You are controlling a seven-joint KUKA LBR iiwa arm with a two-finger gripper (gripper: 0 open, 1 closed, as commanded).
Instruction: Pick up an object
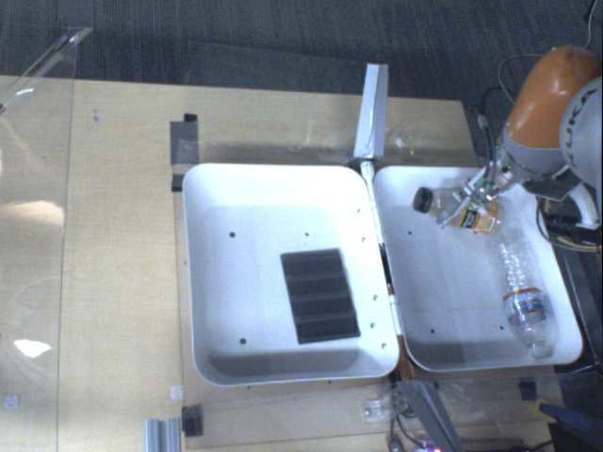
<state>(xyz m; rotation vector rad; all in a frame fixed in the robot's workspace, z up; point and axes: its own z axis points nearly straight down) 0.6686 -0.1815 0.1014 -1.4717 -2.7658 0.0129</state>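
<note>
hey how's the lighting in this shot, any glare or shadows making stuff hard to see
Camera view: even, soft light; shadow pools along the near walls of the left bin and right bin. Glare streaks the clear sheet at left. The clear plastic bottle nearly melts into the white floor; the gripper area is small and soft.

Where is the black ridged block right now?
The black ridged block lies flat in the left bin, near its middle, toward the front.
</note>
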